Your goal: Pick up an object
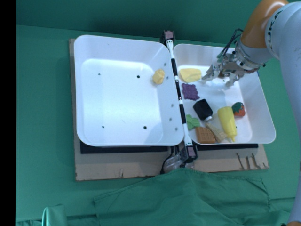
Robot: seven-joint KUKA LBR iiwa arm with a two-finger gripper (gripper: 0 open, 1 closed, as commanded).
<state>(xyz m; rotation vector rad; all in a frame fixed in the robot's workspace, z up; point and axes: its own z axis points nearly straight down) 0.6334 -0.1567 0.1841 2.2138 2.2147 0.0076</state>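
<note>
My gripper hangs over the back of the right bin, fingers spread open, nothing between them. Just left of it lies a flat yellow piece. Nearer the front of that bin lie a purple grape bunch, a black cylinder, a yellow bottle, a red and green strawberry, a green leafy piece, a brown waffle and a tan cone. A small yellow lump sits in the left bin near its right wall.
A black and white divider rail runs between the two bins. Both bins rest on a cardboard sheet over green cloth. A fold of green fabric lies at the front.
</note>
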